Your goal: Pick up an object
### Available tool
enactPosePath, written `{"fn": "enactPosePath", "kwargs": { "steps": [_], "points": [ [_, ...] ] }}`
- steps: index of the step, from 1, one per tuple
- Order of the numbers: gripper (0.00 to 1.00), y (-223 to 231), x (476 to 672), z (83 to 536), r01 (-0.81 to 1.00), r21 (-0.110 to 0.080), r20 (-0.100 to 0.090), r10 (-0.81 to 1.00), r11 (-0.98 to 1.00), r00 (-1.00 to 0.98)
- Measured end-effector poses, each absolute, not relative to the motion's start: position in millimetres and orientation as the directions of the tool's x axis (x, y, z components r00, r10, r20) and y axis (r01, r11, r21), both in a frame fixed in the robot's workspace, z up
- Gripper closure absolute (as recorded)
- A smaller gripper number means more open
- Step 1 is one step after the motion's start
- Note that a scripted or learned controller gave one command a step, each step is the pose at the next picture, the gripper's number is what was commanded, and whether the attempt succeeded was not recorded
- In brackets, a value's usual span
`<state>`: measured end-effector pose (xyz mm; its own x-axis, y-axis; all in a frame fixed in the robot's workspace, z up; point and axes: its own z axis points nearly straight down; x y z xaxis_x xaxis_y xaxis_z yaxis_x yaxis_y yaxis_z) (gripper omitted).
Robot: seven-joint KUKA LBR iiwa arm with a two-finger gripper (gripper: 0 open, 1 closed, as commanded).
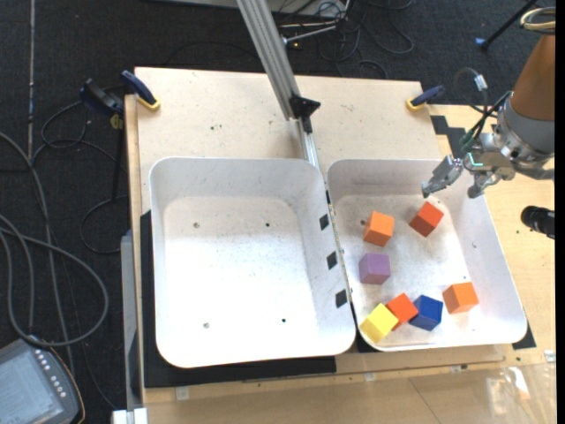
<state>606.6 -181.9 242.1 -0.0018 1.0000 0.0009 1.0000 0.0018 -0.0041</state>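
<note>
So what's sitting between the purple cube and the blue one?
In the camera view, a small orange cube lies between the purple cube and the blue cube, touching the blue one and a yellow cube.

no readable text, labels or numbers

A robotics lab: clamped bench (221, 104), floor cables (53, 175), camera mast (265, 34).
</note>
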Motion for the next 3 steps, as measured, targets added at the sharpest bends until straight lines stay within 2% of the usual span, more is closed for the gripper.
{"fn": "enactPosePath", "kwargs": {
  "steps": [1, 2, 3],
  "points": [
    [0.0, -182, 607.5, 245, 1.0, 0.0, -0.001, 1.0, 0.003, -0.003],
    [0.0, -180, 604.3, 201, 1.0, -0.004, 0.0, 1.0, 0.0, 0.0],
    [0.0, -176, 610.4, 156, 1.0, -0.003, 0.0, 1.0, 0.003, -0.003]
  ]
}}
